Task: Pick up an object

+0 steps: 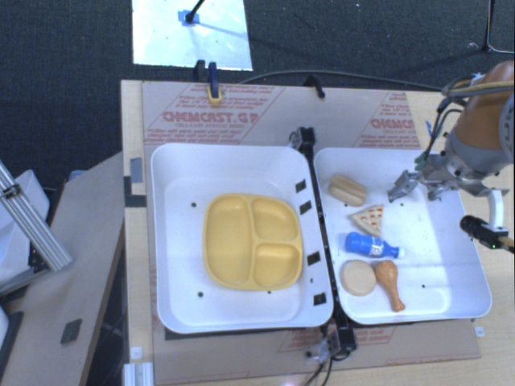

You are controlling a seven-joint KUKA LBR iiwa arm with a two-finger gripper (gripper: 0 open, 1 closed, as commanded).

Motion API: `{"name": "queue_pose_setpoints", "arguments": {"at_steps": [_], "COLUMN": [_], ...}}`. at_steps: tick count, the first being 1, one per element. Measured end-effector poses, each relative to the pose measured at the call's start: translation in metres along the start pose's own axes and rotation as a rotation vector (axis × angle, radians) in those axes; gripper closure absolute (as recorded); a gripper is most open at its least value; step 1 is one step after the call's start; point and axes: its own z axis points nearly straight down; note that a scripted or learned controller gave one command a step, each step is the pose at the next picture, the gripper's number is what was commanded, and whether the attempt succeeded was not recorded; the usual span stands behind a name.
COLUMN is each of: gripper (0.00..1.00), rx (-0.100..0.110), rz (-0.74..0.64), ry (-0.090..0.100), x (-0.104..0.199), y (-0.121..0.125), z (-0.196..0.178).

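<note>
**Choosing a clean grasp in the right bin**

Dark carpet surrounds a bench topped with a protective sheet, and on it sit two shallow white bins side by side. Largest inside them is the yellow divided tray point(253, 242), lying flat and alone in the left bin point(173, 183). The right bin point(471, 296) holds the small pickable items, all in its left half: a tan bread roll point(347, 189) at the top, a pizza slice point(368, 219) just below it, a blue bottle point(372, 246) lying on its side, then a round cookie-like disc point(358, 277) touching or nearly touching a drumstick point(389, 281).

Reaching in from the right, the grey arm hangs its gripper point(405, 186) over the upper part of the right bin, to the right of the roll. Whether the claw is released or clenched cannot be told from this slant; nothing is seen grasped.

A sound choice would be the roll: nearest, standing apart from its neighbours, and thick enough to pinch. Centre over it, align the jaws across its short side, and descend straight. The disc and drumstick crowd each other and risk a fouled grip.
</note>
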Motion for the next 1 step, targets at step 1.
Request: {"name": "queue_pose_setpoints", "arguments": {"at_steps": [1], "gripper": [1.00], "rx": [-0.005], "rz": [-0.001], "ry": [-0.001], "x": [-0.0001], "y": [0.0012], "z": [-0.0136]}}
